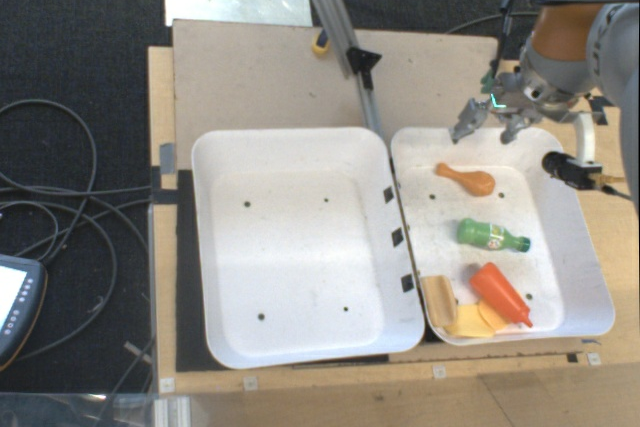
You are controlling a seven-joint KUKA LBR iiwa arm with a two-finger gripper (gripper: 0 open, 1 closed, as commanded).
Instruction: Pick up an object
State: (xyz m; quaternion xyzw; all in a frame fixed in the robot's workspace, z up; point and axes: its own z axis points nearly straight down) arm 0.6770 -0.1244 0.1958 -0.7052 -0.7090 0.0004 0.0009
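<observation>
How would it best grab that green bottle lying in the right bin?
Probably across the green bottle at its wide body, coming straight down from above. It lies flat on its side, apart from the other things, and its neck end toward the right looks thinner.

The left bin [300, 245] is left wholly open for passage. The right bin [560, 215] is crowded toward its near end by a green bottle [492, 236], orange bottle [500, 294] and yellow pieces [472, 319].
</observation>
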